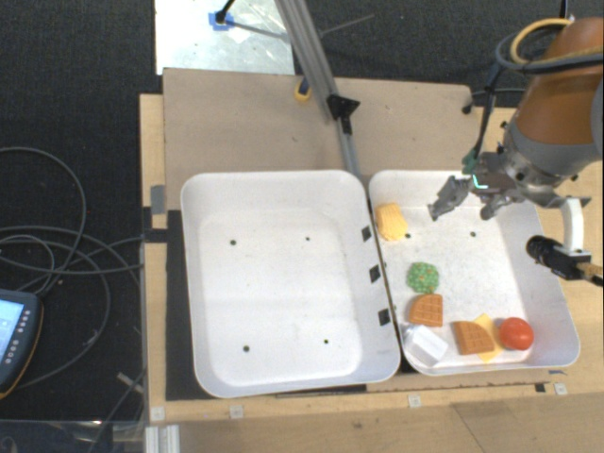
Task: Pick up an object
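Note:
Several small objects lie in the right bin: a yellow piece near its left wall, a green bumpy ball in the middle, an orange waffle piece, a white block, an orange and yellow toast piece and a red tomato at the front. My gripper hangs over the back of the right bin, its fingers spread open with nothing between them. It is to the right of the yellow piece and above the bin floor.
The left bin stands beside the right one, joined by black clips. A grey pole slants across the back of the bench. Cables and a tablet lie on the floor at left.

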### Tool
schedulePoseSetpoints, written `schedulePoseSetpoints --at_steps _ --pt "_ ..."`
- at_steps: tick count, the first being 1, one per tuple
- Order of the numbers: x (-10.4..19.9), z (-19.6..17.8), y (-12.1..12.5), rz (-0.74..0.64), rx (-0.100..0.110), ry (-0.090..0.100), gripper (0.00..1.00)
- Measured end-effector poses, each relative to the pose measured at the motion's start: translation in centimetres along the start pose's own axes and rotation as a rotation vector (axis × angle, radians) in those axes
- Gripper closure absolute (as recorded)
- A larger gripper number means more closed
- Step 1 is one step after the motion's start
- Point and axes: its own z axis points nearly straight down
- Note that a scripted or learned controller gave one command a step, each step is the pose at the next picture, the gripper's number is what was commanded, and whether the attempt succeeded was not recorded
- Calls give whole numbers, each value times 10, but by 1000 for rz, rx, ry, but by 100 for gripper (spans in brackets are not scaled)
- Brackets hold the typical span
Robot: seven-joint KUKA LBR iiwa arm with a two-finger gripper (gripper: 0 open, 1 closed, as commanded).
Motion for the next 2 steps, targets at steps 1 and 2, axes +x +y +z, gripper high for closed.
schedulePoseSetpoints --at_steps 1,2 --pt "0 -2 1 2 -3 0 0" --pt "-5 50 10 5 0 -1 0"
